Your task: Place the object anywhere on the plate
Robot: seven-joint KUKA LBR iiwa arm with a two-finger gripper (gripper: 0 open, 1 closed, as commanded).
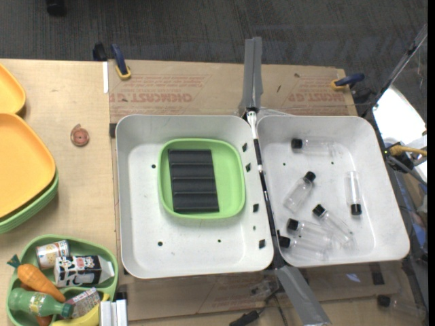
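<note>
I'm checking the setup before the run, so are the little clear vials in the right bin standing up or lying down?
Lying down. The clear vials rest on their sides on the right bin floor, black caps pointing different ways.

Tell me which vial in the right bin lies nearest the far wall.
The vial with its black cap pointing left, at the top of the right bin. The other vials all lie lower, toward the near edge.

Single fixed camera above the bench (81, 114), angled downward (slightly slanted), covering both bins (136, 250) from moderate height.
</note>
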